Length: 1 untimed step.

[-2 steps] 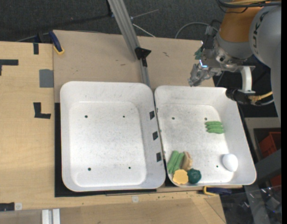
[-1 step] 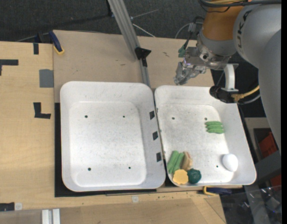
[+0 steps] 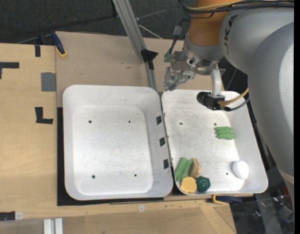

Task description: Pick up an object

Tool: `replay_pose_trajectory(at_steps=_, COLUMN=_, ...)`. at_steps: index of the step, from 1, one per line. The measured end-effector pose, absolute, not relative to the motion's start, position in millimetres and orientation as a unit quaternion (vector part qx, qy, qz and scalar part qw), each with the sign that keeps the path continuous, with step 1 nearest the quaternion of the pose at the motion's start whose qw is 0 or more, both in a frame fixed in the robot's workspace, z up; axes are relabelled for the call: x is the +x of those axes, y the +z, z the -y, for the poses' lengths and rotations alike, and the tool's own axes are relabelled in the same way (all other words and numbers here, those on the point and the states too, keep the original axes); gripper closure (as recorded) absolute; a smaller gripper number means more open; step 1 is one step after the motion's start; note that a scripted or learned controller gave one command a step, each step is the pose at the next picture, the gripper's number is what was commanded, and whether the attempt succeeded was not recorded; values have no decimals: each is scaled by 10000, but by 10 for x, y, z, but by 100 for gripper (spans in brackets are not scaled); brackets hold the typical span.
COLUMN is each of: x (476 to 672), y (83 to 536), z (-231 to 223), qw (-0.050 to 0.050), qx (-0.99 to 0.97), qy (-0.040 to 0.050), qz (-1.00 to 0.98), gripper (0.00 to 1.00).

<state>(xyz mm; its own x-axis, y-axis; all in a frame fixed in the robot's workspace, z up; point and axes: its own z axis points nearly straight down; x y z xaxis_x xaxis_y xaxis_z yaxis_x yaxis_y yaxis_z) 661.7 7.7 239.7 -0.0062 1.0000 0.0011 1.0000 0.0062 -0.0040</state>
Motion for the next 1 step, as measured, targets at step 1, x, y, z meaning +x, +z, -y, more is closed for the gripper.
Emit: replay_pose_trajectory(at_steps=1, x=6554, y=2433, z=-607, qw=17, qx=-7048, qy=4, qz=7094, gripper=100)
